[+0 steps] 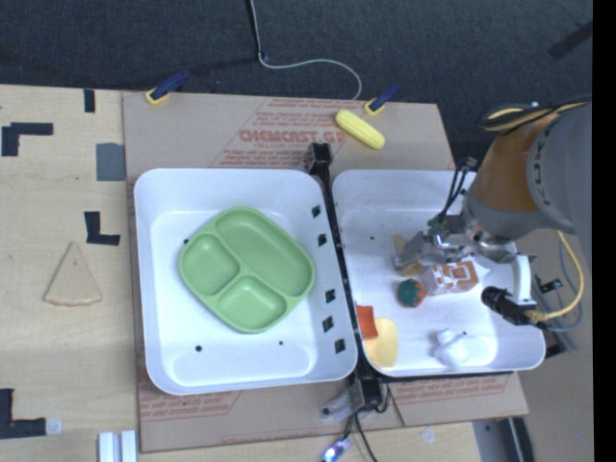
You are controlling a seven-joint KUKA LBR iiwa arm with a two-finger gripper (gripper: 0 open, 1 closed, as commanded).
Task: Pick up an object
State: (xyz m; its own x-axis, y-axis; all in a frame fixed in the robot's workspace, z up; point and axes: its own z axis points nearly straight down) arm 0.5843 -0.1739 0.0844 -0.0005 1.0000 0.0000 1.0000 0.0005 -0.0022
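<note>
Small round teal-green ball (reddish patch on top) just below tool

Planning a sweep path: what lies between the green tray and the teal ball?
In the camera view, the bins' black-clipped rims lie between the green tray and the teal ball.

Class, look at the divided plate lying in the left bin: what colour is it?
Light green, plain and unpatterned. The divided plate shows clearly in the camera view.

Single fixed camera above bench, angled down, both bins in frame.
</note>
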